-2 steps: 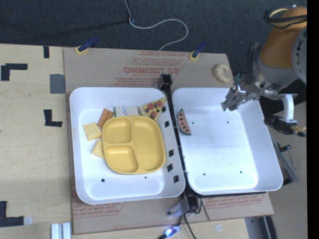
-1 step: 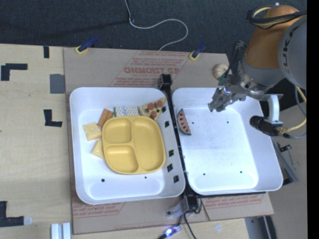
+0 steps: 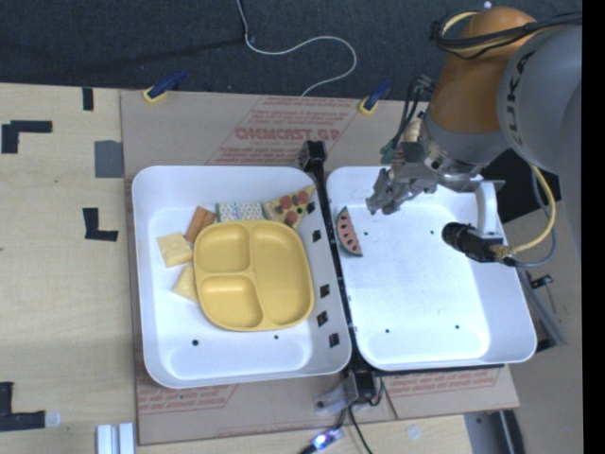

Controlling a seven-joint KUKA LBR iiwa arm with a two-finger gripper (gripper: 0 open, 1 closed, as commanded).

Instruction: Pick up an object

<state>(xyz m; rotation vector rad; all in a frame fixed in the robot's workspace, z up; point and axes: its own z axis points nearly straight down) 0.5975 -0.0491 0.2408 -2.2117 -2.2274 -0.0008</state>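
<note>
A watermelon slice [image 3: 350, 232] lies by the left wall of the right bin [image 3: 444, 348]. My gripper [image 3: 385, 201] hangs above the far part of that bin, a little right of and beyond the slice, with nothing visibly between its fingers. In the left bin [image 3: 161, 348] a yellow divided plate [image 3: 253, 274] lies in the middle. Around its far and left sides lie a pizza slice [image 3: 292, 205], a patterned flat piece [image 3: 238, 212], an orange stick [image 3: 198, 222] and two pale yellow cracker-like pieces [image 3: 174, 250].
The two bins stand side by side on a cardboard sheet [image 3: 274, 130]. A black clip [image 3: 313, 152] sits at the far end of the shared wall. A white cable [image 3: 302, 50] loops across the dark floor behind. The arm's black side fitting [image 3: 468, 239] overhangs the right bin.
</note>
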